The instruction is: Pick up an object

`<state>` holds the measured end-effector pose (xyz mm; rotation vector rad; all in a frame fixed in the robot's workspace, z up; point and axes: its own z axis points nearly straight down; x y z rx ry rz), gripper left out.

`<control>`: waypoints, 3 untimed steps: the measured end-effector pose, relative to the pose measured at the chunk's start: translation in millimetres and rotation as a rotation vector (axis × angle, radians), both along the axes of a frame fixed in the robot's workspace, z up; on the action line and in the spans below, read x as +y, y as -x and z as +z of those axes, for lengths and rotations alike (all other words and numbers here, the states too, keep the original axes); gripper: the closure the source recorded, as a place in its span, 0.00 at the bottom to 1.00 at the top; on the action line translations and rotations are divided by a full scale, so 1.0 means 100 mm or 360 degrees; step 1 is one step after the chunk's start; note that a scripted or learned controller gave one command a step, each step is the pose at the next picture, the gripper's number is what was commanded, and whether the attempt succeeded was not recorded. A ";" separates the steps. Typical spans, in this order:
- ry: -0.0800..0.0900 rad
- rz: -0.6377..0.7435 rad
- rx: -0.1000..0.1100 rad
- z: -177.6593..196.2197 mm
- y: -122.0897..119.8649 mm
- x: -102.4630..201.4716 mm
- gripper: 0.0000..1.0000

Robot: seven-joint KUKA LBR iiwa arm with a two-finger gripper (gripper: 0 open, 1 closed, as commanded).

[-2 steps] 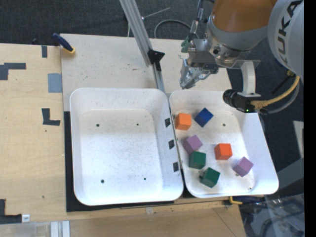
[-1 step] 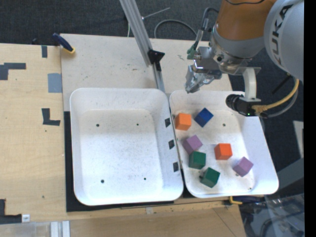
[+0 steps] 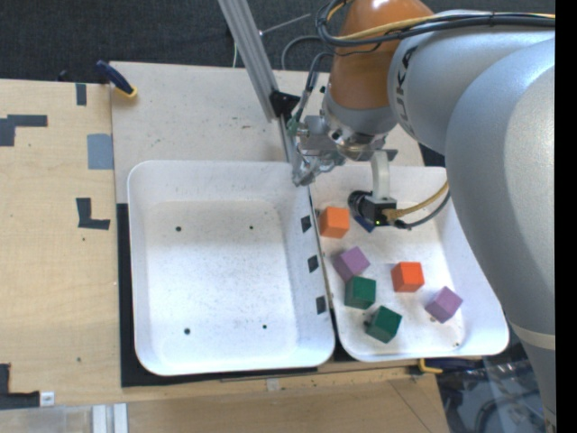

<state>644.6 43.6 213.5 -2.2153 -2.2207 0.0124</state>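
Here the approach step is shown — the gripper [image 3: 307, 171], its state not discernible, is poised above the right bin [image 3: 469, 332], where descent onto the nearest orange cube [image 3: 334, 222] is judged to be required.

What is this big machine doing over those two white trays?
A grey robot arm reaches in over two white bins. Its job is to pick up one object. Its gripper sits near the far edge where the two bins meet, with nothing visibly in it. The right bin has six small blocks: two orange, two purple and two green. The left bin has a speckled floor.
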 end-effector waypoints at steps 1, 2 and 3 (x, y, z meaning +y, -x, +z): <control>-0.0004 -0.0002 -0.0024 1.61 0.30 -0.14 1.00; 0.0000 -0.0006 -0.0015 1.57 0.13 -0.37 1.00; -0.0003 0.0004 0.0004 0.43 0.48 0.34 1.00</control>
